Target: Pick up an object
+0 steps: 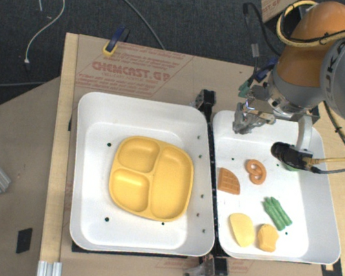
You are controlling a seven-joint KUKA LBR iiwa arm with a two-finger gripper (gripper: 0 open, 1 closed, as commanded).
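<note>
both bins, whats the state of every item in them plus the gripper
yellow plate, lying flat in the left bin, compartments bare
pretzel, flat in the right bin
waffle wedge, flat near the bin's left wall
green beans, lying loose
yellow piece, beside the orange piece
gripper, above the right bin's far end, holding nothing

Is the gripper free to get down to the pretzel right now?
Probably yes. The pretzel lies alone on the right bin's floor, nothing covering it, and the gripper hangs above the same bin's far corner.
</note>
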